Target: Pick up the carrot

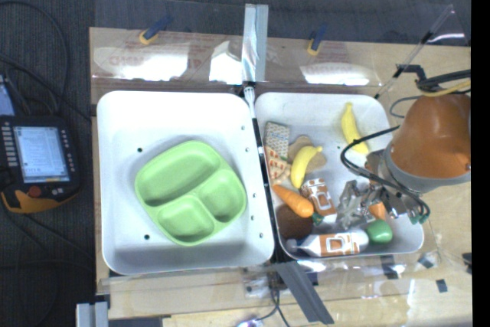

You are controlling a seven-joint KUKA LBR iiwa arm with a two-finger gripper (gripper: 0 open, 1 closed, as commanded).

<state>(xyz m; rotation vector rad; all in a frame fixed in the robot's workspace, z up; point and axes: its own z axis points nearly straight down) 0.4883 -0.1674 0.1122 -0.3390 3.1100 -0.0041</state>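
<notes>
Camera view, from my desk: arm (432, 138) comes in from the right edge of the frame, orange band sitting over the right bin (383, 107). Gripper (351, 204) is down in the lower middle of that bin, pointing at the clutter; fingers look slightly apart with nothing between them, so I'm calling it open and empty. Carrot (294, 200) lies in the left part of the right bin, near the divider, tilted with the thick end toward lower right. It's left of the gripper, close but not touching as far as I can tell. A small box with orange print (319, 194) sits between carrot and gripper, which likely explains the offset. Two bananas: one (303, 162) just above the carrot, another (351, 128) toward the upper right of the bin. Cracker-like pack (276, 140) at the bin's upper left, a white tube (331, 244) along the bottom wall, a green piece (379, 232) at lower right. Left bin (122, 115) holds a green divided plate (191, 191), clear of the action. My read: pick not started, gripper needs to shift left over the carrot; crowding risks a wrong grab.
</notes>
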